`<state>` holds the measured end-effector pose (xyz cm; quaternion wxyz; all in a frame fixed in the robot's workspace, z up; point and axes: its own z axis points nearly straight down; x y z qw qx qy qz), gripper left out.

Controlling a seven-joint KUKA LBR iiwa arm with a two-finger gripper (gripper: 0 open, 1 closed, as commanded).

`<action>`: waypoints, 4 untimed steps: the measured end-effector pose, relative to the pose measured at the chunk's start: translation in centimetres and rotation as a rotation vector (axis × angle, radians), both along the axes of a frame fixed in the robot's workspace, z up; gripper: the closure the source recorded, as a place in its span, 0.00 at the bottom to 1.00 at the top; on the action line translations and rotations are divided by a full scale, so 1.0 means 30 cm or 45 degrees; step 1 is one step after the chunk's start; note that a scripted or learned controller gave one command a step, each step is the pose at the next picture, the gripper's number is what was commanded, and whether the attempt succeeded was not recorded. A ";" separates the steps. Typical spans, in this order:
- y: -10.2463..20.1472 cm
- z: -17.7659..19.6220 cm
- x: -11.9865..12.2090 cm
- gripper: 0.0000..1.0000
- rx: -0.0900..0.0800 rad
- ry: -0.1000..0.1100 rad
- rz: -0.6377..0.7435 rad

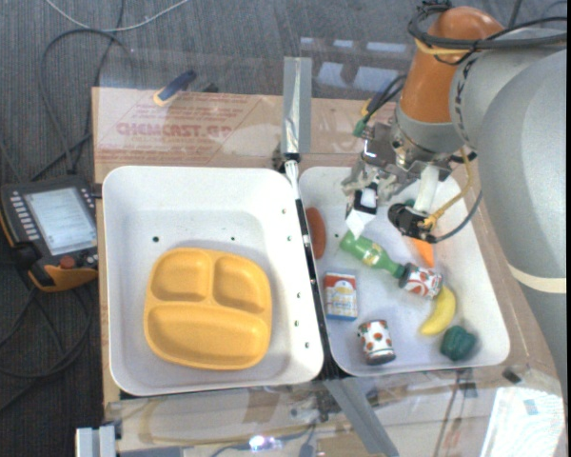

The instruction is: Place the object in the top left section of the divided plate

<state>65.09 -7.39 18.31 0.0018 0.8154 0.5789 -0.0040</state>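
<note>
Hovering over the right bin (pixel 495 346), the gripper (pixel 366 203) (finger state unclear) sits above a green bottle (pixel 369 251); banana (pixel 439 312), can (pixel 376 340) nearby.

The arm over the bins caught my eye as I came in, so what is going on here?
A grey and orange robot arm reaches in over the right bin, its gripper hanging above the items there: a green bottle, a banana, a small carton and a patterned can. Nothing shows between its fingers. The yellow divided plate lies in the left bin, its sections bare, so nothing has been placed yet.
</note>
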 end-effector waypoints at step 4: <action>1.027 0.050 -0.253 1.00 0.006 0.001 -0.167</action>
